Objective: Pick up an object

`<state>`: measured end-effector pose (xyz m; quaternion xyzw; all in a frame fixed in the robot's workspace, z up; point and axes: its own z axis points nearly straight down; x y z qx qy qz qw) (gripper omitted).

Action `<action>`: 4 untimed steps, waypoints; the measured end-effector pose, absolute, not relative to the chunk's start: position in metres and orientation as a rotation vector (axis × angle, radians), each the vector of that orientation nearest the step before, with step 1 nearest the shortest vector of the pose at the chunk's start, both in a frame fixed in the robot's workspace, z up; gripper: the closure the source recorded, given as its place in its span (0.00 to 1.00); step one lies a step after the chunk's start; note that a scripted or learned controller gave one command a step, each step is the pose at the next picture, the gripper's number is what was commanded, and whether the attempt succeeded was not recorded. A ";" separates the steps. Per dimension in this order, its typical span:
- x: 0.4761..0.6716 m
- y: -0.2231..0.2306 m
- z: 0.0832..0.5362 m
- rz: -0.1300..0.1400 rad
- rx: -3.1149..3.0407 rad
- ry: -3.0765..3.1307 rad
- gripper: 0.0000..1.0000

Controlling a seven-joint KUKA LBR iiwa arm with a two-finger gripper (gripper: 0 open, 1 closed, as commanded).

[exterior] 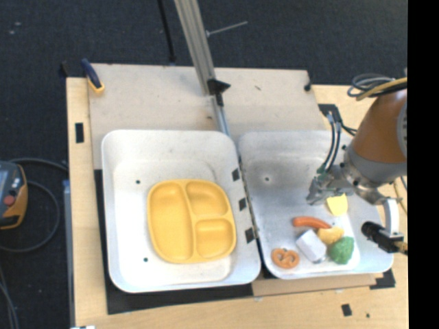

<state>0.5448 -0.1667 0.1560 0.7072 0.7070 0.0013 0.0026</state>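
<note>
Nothing is lifted yet: the pincer (328, 189) hangs low in the right bin (274, 156), just beside the yellow piece (337, 203), and whether it is clenched I cannot tell. The other toys lie near that yellow piece, in the bin's near corner. The bins rest on a pale wooden desk (151, 101) over dark floor (41, 19), cables trailing.

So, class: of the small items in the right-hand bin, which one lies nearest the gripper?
The flat yellow piece, just below the gripper. The orange carrot, white block, green piece and pretzel lie farther down.
</note>
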 end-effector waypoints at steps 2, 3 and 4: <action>0.550 -0.163 0.258 0.007 2.211 2.220 1.00; 0.565 -0.107 0.264 0.005 2.211 2.229 1.00; 0.569 -0.064 0.254 0.001 2.214 2.227 1.00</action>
